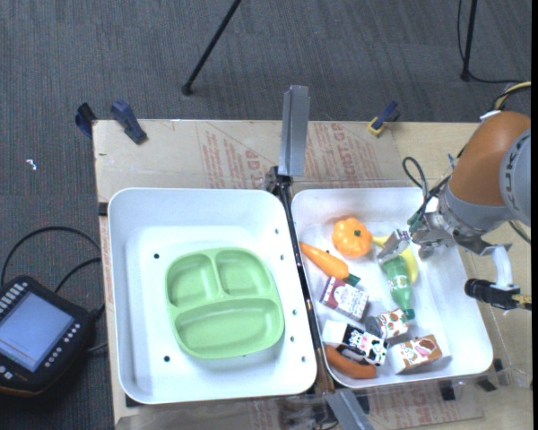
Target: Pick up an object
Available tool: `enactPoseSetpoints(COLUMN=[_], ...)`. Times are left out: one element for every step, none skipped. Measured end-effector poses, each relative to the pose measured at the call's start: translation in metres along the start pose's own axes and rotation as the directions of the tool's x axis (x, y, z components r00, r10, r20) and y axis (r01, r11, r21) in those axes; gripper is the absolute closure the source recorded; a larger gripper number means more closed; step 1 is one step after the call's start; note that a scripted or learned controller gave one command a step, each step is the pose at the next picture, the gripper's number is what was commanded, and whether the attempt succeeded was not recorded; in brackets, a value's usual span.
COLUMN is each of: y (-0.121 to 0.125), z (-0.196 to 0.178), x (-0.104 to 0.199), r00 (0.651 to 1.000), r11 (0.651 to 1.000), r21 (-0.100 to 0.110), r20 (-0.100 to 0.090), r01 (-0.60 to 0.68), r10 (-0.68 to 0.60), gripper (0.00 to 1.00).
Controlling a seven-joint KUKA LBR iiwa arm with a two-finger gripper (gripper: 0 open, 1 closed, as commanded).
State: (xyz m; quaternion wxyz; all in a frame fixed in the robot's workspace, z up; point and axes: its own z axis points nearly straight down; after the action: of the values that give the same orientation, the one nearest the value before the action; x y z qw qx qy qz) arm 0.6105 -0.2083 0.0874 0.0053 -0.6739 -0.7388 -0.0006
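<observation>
Jaws low over the right bin (471,330), in its far half, nearer its right wall than the divider. Released or clenched: cannot tell from this angle. Nothing visibly gripped.

Nearest candidate: green bottle (400,283), directly on the near side of the jaws, top end about touching or just under them; contact not resolvable. Long axis roughly far-to-near, along the bin's right wall, near end skewed slightly toward that wall. So closing line across the bottle = left-right, parallel to the bin's far edge.

Yellow piece (412,265) tight against the bottle's right flank at the far end. Likely to get pinched along with it, or to block one side of the closure.

Other options, all further off:
- orange pumpkin (352,236): left of the jaws, toward the divider, near but apart.
- carrot (325,260): by the divider, lying diagonal.
- red-brown carton (343,298): mid-bin, near side of the carrot.
- small cartons (419,352) and cow-print box (363,343): clustered along the near edge, well apart from the jaws.

Left bin (125,240) with green divided plate (224,301): not relevant to this reach.

Judgement: bottle as target, short shift toward the near edge to centre on its body, away from the yellow piece, then straight down. Main risk: round body rolling sideways out of the pinch.
</observation>
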Motion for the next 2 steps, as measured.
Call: enactPoseSetpoints(y=[0.022, -0.008], z=[-0.032, 0.005], x=[0.017, 0.003], r00=[1.0, 1.0], r11=[1.0, 1.0], r21=[-0.002, 0.002], r20=[0.006, 0.001], r01=[-0.028, 0.009], r10=[0.028, -0.009], gripper=[0.0, 0.0])
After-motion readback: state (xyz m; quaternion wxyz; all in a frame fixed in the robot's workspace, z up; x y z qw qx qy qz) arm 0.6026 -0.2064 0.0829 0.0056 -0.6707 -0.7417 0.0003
